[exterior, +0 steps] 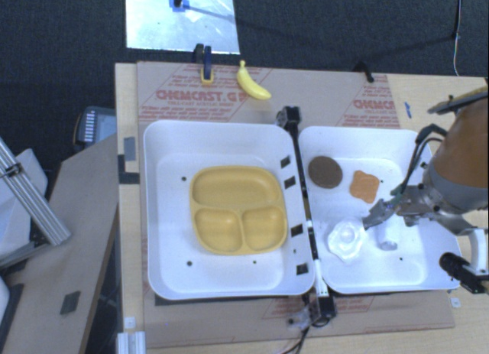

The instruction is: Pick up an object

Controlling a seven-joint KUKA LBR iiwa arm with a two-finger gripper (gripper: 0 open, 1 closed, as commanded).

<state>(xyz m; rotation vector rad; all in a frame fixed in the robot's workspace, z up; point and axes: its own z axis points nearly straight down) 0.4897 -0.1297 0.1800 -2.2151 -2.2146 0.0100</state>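
over the right-hand shallow white plastic bin [412, 272], the grey two-finger gripper [380, 219] hangs low with fingers spread and nothing between them. it seems poised between candidates: a glossy white fried-egg toy [344, 239] just beside it, a flat orange toast-like piece [364, 186], and a matte brown round disc [325, 171]. a yellow sectioned plate [233, 209] sits in the left bin.
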